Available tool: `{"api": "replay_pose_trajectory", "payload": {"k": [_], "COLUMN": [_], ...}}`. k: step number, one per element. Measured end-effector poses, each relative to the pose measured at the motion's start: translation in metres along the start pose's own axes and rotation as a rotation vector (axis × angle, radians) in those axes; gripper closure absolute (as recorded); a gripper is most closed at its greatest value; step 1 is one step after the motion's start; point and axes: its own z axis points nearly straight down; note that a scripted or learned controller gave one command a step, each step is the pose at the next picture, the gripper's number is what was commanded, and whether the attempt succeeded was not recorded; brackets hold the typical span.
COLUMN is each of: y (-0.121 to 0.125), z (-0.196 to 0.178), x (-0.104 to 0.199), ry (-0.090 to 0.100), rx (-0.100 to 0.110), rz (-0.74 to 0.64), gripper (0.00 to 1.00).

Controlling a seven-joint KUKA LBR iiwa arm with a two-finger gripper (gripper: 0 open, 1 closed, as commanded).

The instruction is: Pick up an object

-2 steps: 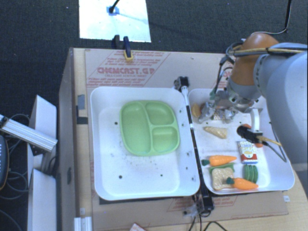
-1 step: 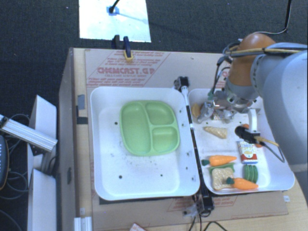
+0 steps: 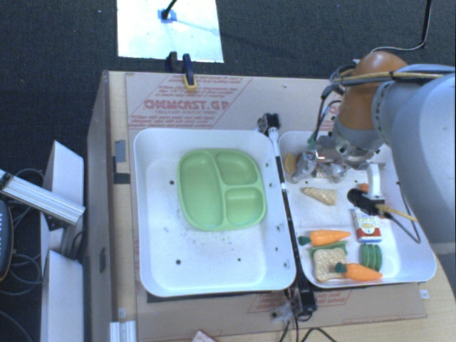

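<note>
My gripper (image 3: 308,171) hangs low over the back left part of the right bin (image 3: 419,261). Just left of it lies a small tan piece (image 3: 290,164). A pale tan wedge (image 3: 319,195) lies just in front of it. Further forward are an orange carrot (image 3: 330,237), a toast slice (image 3: 326,262), a second carrot (image 3: 360,272), a green vegetable (image 3: 371,254) and a red and white carton (image 3: 368,228). I see nothing held in the gripper.
The left bin (image 3: 153,212) holds a green divided plate (image 3: 221,189). A ridge (image 3: 281,191) separates the two bins. The grey arm (image 3: 413,112) covers the right bin's back right corner.
</note>
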Motion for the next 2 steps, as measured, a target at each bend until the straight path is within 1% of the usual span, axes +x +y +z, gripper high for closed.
{"api": "replay_pose_trajectory", "payload": {"k": [1,2], "y": [0.0044,0.0053], "z": [-0.0001,0.0004], "x": [-0.0007,-0.009], "ry": [0.002,0.017], "rx": [0.015,0.016], "rz": [-0.001,-0.004], "gripper": [0.0,0.0]}}
